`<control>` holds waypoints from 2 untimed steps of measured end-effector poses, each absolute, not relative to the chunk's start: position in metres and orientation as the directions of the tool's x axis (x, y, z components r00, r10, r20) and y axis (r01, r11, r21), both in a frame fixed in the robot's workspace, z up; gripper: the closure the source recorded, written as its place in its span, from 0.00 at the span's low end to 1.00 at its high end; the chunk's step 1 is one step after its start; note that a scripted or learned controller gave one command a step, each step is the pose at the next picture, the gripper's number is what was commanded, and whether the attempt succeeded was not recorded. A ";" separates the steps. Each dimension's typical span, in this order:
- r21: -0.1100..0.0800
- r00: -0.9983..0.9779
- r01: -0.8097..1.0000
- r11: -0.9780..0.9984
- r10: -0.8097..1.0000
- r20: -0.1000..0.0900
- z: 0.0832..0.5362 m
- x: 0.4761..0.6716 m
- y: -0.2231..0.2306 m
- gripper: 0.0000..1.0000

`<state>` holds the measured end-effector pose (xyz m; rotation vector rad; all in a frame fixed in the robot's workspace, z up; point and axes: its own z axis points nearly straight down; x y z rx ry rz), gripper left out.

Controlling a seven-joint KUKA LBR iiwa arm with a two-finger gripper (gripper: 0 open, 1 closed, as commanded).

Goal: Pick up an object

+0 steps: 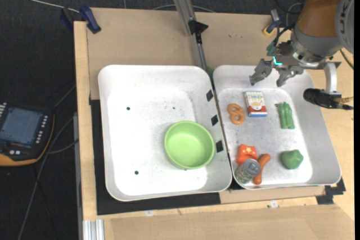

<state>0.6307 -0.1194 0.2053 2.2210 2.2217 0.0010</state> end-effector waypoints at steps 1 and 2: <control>0.000 0.000 1.000 0.000 1.000 0.000 0.205 0.631 -0.119 0.00; -0.004 0.000 1.000 0.000 1.000 0.001 0.158 0.624 -0.112 0.00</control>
